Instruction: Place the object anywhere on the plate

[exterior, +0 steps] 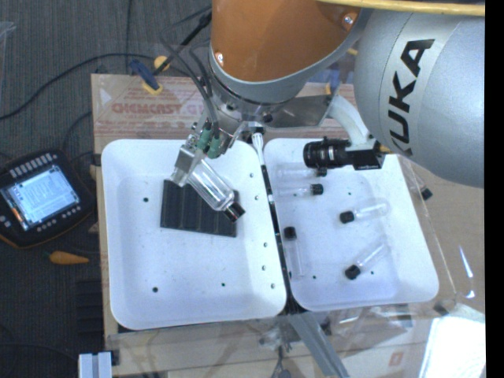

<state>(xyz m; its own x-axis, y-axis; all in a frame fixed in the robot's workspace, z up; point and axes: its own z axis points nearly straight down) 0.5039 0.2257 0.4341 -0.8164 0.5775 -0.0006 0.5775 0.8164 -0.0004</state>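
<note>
A clear vial [214,189] with a black cap lies at a slant over the upper edge of the dark ribbed plate [189,213] in the left bin [142,282]. Its capped end points down and to the right, over the plate. My gripper [194,167] reaches down from the orange-banded wrist and is shut on the vial's upper, uncapped end. The metal fingers [183,169] sit just above the plate's top edge.
The right bin [409,274] holds several more clear vials with black caps, such as one [364,212] in the middle and one [362,263] lower down. A pendant with a lit screen [41,197] lies left of the bench. The big grey arm covers the upper right.
</note>
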